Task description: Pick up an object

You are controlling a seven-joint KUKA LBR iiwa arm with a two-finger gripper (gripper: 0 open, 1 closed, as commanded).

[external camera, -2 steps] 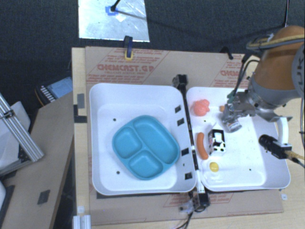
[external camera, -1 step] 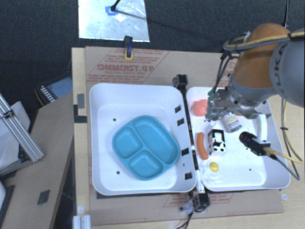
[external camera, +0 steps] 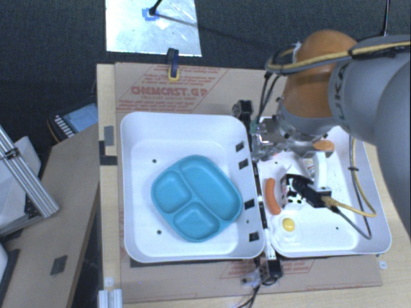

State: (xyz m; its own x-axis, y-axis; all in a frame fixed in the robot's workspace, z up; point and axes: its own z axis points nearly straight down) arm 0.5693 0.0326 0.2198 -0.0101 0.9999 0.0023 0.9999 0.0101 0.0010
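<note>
The gripper (external camera: pixel 267 138) is located at the right bin's (external camera: pixel 369 236) far-left corner; its opening cannot be told. A red sausage (external camera: pixel 273 196) is seen near it, apart, towards the camera.

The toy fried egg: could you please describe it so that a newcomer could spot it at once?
Look in the white bin on the view's right, under the grey arm. Near its front-left corner, beside the near end of an orange sausage, lies the fried egg. It alone is flat and white with a round yellow yolk.
</note>
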